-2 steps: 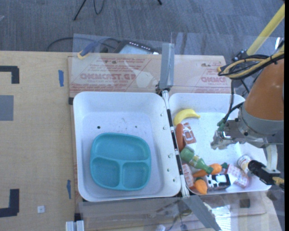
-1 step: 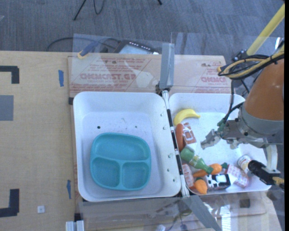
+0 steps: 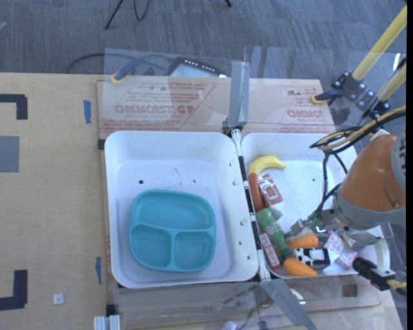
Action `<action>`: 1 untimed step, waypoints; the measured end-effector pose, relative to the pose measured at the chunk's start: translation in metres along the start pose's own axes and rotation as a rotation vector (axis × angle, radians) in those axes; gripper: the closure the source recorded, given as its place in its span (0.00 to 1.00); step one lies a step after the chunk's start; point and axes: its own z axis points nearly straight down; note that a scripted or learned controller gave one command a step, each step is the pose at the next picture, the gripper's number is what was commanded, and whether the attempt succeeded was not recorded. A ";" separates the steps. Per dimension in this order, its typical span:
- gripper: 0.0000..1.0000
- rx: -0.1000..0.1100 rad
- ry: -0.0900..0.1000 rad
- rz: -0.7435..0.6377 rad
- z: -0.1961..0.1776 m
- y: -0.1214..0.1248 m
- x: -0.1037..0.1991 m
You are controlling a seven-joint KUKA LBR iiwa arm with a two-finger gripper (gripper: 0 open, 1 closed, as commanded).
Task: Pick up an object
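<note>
You're looking at a robotics lab: a plywood tabletop [image 3: 51, 193] on grey carpet [image 3: 258, 26], two white bins [image 3: 168, 145] fenced by clear acrylic panels [image 3: 161, 106], loose cables [image 3: 129, 8], and blue tape marks [image 3: 87, 111] (likely calibration aids).

teal tray [image 3: 171, 229], yellow banana [image 3: 265, 164], orange carrot [image 3: 299, 267]
</note>
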 end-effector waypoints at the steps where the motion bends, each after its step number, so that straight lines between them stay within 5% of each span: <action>1: 1.00 -0.005 -0.001 0.002 -0.011 0.001 0.000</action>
